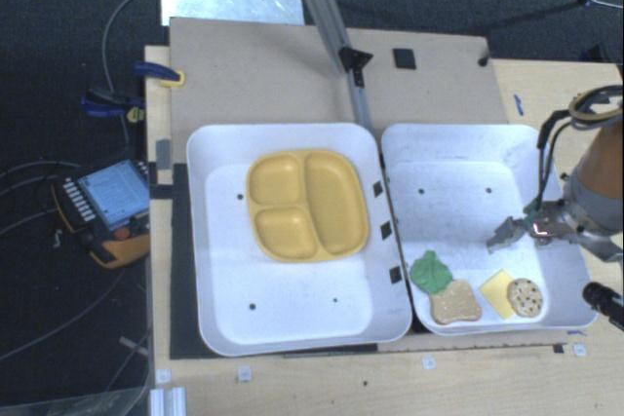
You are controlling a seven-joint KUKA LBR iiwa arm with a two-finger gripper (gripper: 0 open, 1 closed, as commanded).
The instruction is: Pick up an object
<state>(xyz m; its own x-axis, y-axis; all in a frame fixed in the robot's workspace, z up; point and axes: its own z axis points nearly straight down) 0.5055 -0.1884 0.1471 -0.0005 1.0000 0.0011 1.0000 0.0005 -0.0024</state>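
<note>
The metal two-finger gripper (519, 231) sits low over the right-hand shallow white bin (458, 151), near its right wall, with a grey prong pointing left toward the bin's middle; from here I cannot tell how far it is parted, and nothing shows caught in it. Just below it, in the bin's near corner, lie 4 small food pieces in a row: 1 green leafy piece (430, 271), 1 tan slice of toast (455, 305), 1 yellow wedge of cheese (498, 291) and 1 round speckled cookie (526, 297). The leaf touches the toast, and the cheese lies against the cookie. None of them touches the gripper, which hangs just above the cheese. The left-hand shallow white bin (224, 297) holds 1 yellow plastic tray with 3 compartments (307, 205), lying flat toward its far side. That makes 2 bins, side by side. The grey arm (597, 178) comes in from the right edge, its wrist bent down over the right bin, with a dark cable looping above it.
</note>
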